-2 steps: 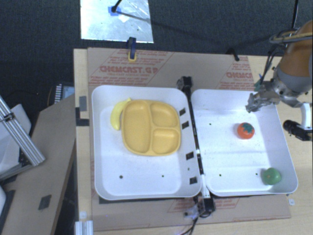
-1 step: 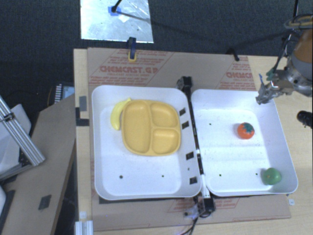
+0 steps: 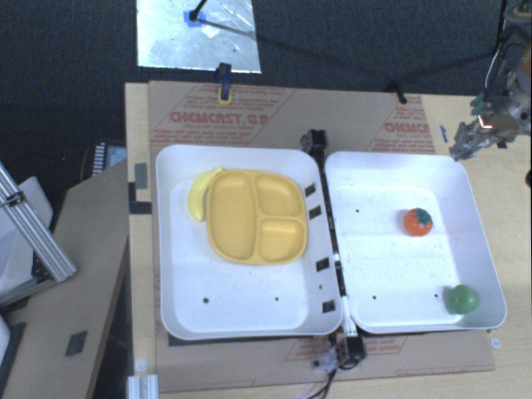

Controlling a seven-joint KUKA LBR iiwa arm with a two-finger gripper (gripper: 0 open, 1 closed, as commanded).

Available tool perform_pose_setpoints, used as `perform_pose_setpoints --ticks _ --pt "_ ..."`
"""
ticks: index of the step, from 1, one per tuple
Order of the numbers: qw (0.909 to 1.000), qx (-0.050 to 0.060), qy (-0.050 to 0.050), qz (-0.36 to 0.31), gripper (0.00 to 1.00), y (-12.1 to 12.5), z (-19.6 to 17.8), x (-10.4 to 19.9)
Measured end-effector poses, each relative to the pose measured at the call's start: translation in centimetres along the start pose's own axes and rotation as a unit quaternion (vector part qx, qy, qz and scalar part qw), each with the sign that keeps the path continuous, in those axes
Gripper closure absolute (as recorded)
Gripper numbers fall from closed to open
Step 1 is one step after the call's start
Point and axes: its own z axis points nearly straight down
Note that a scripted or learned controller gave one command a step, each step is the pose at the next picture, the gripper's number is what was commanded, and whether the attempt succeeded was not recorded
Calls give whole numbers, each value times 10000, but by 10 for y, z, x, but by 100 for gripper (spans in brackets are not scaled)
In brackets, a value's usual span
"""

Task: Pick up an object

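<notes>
From my feed, the arm [image 3: 517, 52] sits at the upper right of the frame, reaching in from the right edge. Its gripper [image 3: 467, 144] hangs just past the upper right corner of the right bin [image 3: 478, 214], over the worktop [image 3: 499, 248] rather than over the bin floor. I cannot tell how far the jaws are spread; the tip is small and blurred, and I see nothing between them.

Right bin: a tomato [image 3: 418, 221] lies right of centre, red-orange with a green top. A green ball [image 3: 460, 299] rests in the lower right corner, close against the rim. The two are well apart, and both are well apart from the gripper.

Left bin [image 3: 170, 306]: a yellow tray [image 3: 254, 216] with three compartments lies in the upper middle, slightly turned. A banana [image 3: 199, 194] lies along the tray's left edge, touching or just beside it; I cannot tell which.

The bins sit side by side on a brown sheet [image 3: 274, 115] with red lettering. A shiny foil square [image 3: 198, 22] lies at the top of the frame, left of centre.
</notes>
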Motion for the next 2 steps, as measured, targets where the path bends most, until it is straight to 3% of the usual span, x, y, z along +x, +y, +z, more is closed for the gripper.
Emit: perform_pose_setpoints --ticks 2 --pt "10000 42 22 -16 100 -19 34 119"
